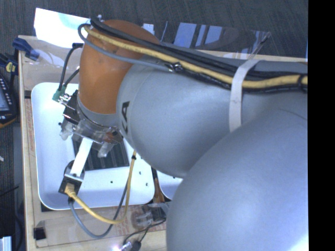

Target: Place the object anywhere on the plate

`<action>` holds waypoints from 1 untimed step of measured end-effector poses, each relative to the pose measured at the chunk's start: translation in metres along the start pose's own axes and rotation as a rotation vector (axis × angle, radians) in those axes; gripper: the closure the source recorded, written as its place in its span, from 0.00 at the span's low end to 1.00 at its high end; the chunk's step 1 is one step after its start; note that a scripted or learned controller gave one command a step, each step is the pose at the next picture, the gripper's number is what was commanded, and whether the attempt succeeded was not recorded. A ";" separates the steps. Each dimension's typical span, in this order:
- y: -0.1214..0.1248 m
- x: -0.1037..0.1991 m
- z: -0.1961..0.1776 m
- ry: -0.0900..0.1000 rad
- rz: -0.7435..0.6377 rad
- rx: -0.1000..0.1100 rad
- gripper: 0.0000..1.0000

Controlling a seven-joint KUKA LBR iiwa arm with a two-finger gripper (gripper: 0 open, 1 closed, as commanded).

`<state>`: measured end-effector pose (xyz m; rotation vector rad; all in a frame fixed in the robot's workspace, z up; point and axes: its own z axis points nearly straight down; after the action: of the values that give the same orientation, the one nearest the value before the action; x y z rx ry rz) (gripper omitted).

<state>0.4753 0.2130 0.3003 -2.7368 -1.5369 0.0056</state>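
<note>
My gripper (88, 139) hangs low over the left white bin (44, 140), below the orange band (102, 72) of the wrist. The grey arm covers most of the view and hides the right part of this bin. Just under and to the right of the gripper lies a dark, ribbed flat thing (111, 158) on the bin floor, partly hidden by the arm. Whether the gripper touches it cannot be told.
The bin's left wall and front rim (89, 198) show bare white. The wooden bench edge (23, 140) runs down the left, with dark tools (6, 95) beyond it. A small connector (146, 216) lies on the bench in front of the bin.
</note>
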 end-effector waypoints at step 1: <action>0.000 0.000 0.000 -0.001 0.000 0.001 0.00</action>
<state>0.4752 0.2129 0.2999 -2.7366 -1.5366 0.0079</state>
